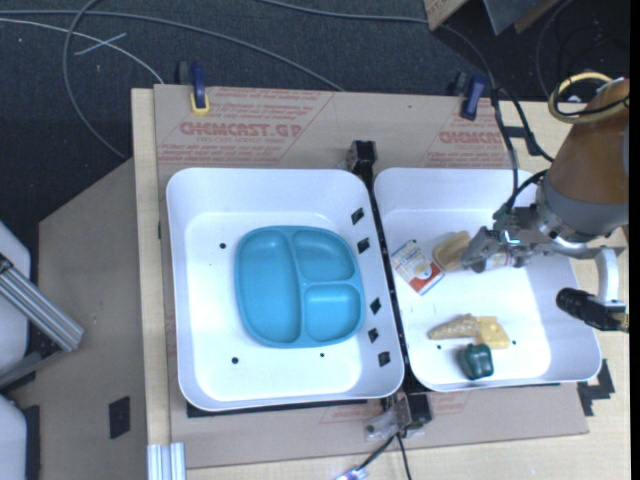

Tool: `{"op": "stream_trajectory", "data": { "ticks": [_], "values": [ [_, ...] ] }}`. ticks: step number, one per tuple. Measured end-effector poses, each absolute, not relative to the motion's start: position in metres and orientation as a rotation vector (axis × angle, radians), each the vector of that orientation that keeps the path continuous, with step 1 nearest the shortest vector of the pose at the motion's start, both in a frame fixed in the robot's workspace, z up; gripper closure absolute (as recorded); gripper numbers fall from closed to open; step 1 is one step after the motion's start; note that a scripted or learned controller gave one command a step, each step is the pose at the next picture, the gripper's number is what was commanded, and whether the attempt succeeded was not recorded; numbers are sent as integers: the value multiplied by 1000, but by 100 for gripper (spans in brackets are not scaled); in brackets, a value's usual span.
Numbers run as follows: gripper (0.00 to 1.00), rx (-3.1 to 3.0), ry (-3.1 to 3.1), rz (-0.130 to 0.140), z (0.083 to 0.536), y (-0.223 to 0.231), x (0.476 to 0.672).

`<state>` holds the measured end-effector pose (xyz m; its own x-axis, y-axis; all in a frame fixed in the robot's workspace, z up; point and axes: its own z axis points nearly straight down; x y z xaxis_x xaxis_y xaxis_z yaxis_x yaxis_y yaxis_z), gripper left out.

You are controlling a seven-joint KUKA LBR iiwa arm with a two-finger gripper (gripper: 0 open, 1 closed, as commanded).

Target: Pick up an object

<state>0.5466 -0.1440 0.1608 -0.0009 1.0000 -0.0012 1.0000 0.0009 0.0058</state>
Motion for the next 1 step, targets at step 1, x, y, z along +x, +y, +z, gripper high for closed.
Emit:
{"op": "stream_trajectory", "data": {
  "ticks": [1],
  "values": [
    [100,2215,2218,7,226,-143,548]
  ]
}}
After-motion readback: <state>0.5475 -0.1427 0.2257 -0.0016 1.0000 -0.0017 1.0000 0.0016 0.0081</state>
